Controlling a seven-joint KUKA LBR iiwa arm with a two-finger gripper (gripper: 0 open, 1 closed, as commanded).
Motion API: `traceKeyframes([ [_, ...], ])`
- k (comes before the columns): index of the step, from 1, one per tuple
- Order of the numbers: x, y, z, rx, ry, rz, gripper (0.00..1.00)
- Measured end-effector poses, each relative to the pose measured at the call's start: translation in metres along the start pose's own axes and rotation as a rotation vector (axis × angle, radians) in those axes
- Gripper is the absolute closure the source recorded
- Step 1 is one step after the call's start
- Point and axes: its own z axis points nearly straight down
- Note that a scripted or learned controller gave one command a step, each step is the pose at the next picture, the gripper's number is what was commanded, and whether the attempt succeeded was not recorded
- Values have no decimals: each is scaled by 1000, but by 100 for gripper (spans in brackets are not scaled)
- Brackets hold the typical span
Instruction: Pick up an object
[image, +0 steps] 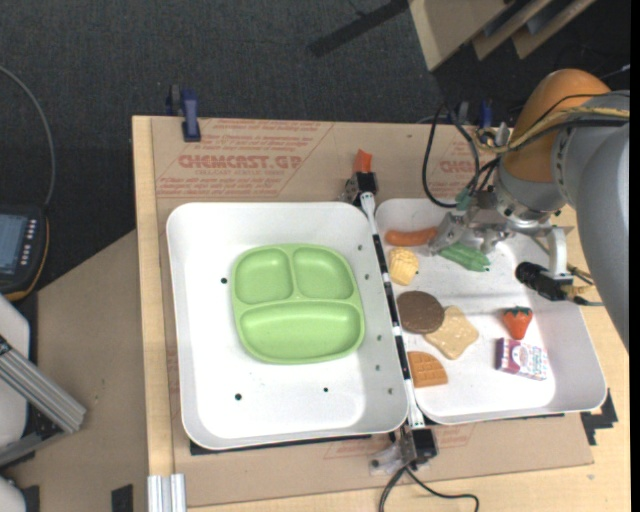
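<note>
The flat green plastic pea pod lies at twelve o'clock in the right white bin, directly under the hand. It looks light, stiff and slick, so I'd pinch it across its narrow middle. The grey arm leans in from three o'clock, wrist pitched down; whether the hand is open or closed, I cannot tell.

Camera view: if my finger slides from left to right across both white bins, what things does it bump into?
Green divided plate → brown round cookie → tan toast slice → strawberry → purple and white carton.
</note>
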Motion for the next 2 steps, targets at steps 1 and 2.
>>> traceKeyframes([
  [1,-55,-32,-2,-14,-3,8,0],
  [2,-60,-65,-71,-21,-2,6,0],
])
